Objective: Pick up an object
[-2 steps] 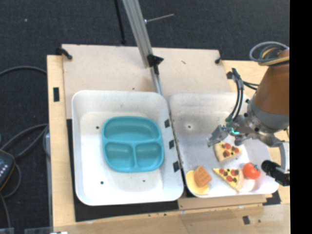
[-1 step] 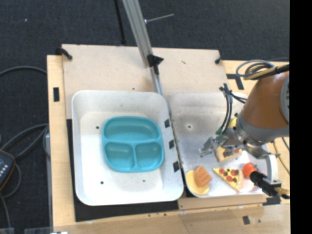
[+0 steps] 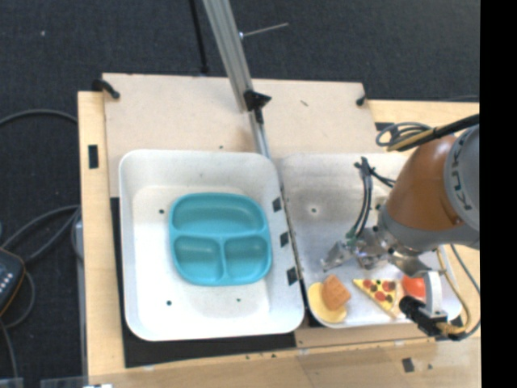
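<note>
Orange-brown bread-shaped toy point(image 3: 335, 292) sits at the front edge of the right shallow white bin point(image 3: 317, 186), resting on a pale yellow round disc point(image 3: 326, 314). Just to its right, apart from it, lies a yellow triangular toy pizza slice with red spots point(image 3: 379, 291), point toward the front right corner. A small red-orange thing point(image 3: 414, 284) lies just beyond the slice, partly covered by the arm; its kind is not clear.

Grey arm with orange band point(image 3: 428, 196) reaches in from the right over the right bin. Pincer point(image 3: 343, 255) hangs low above the bin floor, just behind the bread toy and near the pizza slice. Whether it is open or closed cannot be told from this angle. Nothing is seen gripped in it.

Left shallow white bin point(image 3: 128, 241) holds a teal plastic divided plate with three compartments point(image 3: 220, 238), lying flat near the middle. Both bins sit side by side on the pale wooden tabletop point(image 3: 170, 111). A silver metal rail point(image 3: 228, 35) slants up from between the bins at the back.
</note>
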Controlling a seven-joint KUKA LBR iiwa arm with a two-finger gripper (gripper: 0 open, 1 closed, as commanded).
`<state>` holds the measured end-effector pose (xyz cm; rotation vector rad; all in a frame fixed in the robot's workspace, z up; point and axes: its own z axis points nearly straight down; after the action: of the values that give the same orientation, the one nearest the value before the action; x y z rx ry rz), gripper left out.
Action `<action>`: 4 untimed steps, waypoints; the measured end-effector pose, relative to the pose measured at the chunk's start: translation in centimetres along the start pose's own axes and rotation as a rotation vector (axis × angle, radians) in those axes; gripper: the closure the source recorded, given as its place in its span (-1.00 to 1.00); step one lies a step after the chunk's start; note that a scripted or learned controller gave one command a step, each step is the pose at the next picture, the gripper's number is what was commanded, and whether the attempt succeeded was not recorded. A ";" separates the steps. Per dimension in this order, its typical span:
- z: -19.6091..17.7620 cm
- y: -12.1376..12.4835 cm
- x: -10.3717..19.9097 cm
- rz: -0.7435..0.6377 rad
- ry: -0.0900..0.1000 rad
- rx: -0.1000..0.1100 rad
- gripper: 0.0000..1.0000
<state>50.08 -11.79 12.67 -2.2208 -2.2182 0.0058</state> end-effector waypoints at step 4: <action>-9.5 0.9 -0.8 -0.004 -0.002 -0.012 1.00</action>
<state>51.02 -12.62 22.21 -2.2234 -2.2293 -0.0055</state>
